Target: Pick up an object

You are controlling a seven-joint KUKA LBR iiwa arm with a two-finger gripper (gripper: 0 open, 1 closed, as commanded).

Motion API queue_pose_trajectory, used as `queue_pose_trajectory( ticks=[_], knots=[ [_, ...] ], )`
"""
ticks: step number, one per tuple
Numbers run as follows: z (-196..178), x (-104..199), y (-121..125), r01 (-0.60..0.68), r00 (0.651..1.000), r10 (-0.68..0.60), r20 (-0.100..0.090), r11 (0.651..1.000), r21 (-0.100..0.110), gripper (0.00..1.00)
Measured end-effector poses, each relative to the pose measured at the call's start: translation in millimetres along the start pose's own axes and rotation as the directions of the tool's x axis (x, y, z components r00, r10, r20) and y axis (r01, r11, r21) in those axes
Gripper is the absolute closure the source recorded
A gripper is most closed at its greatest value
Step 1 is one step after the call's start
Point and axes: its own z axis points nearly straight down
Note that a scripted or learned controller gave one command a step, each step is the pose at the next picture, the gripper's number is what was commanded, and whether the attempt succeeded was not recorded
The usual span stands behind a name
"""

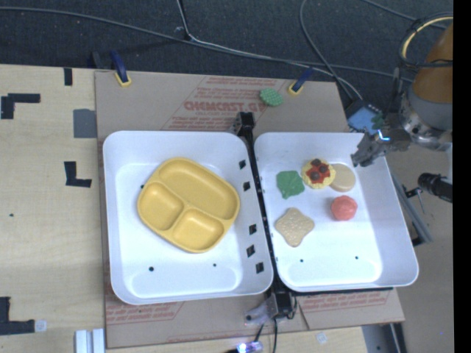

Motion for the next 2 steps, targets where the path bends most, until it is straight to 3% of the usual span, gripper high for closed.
queue_pose_trajectory(
  ticks=[2],
  knots=[
    [20.8, 99.8, -21.7, 0.003, 1.0, -0.003, -0.003, 1.0, 0.006, 1.0]
  ],
)
